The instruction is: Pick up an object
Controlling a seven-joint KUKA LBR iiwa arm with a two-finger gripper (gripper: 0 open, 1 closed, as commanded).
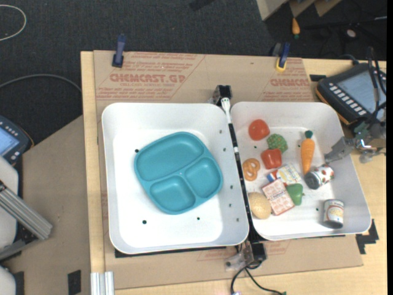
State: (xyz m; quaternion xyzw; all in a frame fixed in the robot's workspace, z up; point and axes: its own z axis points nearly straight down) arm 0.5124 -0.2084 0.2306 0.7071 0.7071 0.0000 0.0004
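Grey two-finger gripper [344, 147] at right bin's [353, 183] right rim; finger state: cannot tell.
Orange plastic carrot [307, 153] lies just left; teal divided plate [178, 172] in left bin [120, 165].

Two white bins [116, 165] [350, 183]; one teal tray [178, 172]; two cans [318, 177] [333, 213]; perhaps nine toy foods [270, 160].

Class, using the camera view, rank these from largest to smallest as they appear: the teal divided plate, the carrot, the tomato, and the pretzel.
1. Teal divided plate, by far the largest.
2. Carrot, longest of the small items.
3. Tomato and pretzel look about alike; I would not rank them.
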